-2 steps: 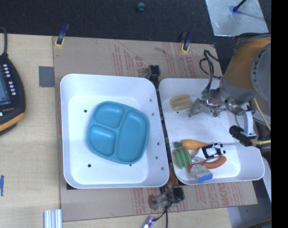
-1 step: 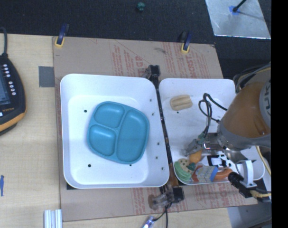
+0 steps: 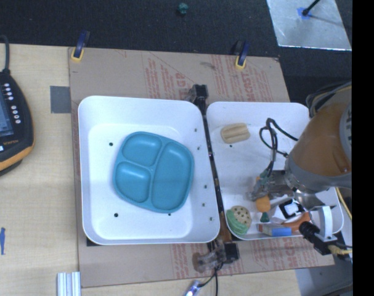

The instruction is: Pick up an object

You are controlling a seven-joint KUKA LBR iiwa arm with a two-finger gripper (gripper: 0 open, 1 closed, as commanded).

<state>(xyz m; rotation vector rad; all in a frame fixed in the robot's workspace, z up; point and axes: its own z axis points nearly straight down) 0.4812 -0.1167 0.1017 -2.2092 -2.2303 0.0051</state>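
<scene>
arm low over right bin [image 3: 223, 113], gripper [image 3: 268, 193] state unclear among clutter; one blue plate [image 3: 154, 171], one wooden block [image 3: 235, 133].

Bench surface: brown cardboard sheet [image 3: 174, 73] under both bins, held at its far edge by two clamps, one blue and yellow [image 3: 80, 45] at left, one at right [image 3: 240, 54]. A black and orange handheld control pendant [image 3: 7, 125] lies at the far left on the wood top, with a grey tape patch [image 3: 60, 98] between it and the left bin. Beyond the bench, dark floor with a small green ball [image 3: 183, 8] and a pale sheet [image 3: 307, 14] marked in blue.
</scene>
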